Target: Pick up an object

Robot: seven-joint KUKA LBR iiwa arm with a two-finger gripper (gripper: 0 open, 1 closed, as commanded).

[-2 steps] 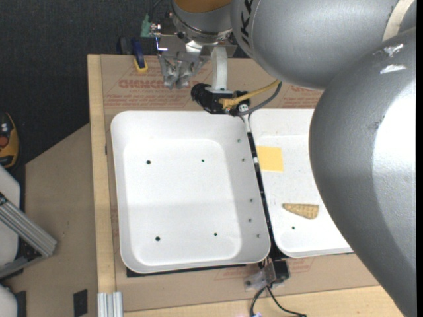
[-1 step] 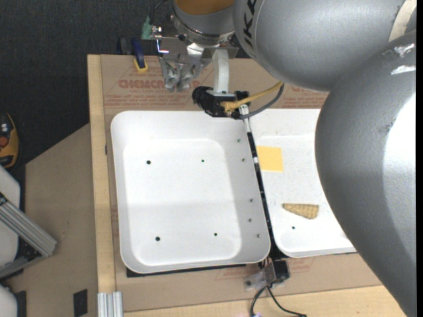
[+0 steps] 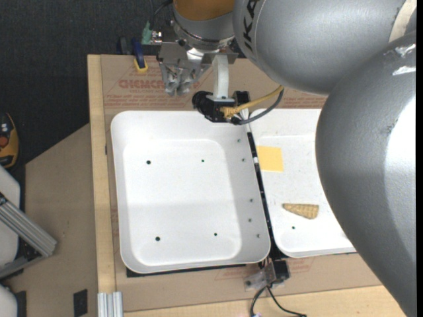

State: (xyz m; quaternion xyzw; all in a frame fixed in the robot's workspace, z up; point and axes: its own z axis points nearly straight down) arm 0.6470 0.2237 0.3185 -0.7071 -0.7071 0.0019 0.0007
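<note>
The gripper (image 3: 177, 84) hangs at the far side of the table (image 3: 99, 177), beyond the far left corner of the left bin (image 3: 132, 177). Its fingers (image 3: 173, 84) point down over the cardboard surface, close together, with nothing between them. In the right bin (image 3: 297, 243), a flat yellow square (image 3: 269, 158) lies near the dividing edge. A tan cone-shaped piece (image 3: 301, 210) lies nearer, well apart from the gripper.
</note>
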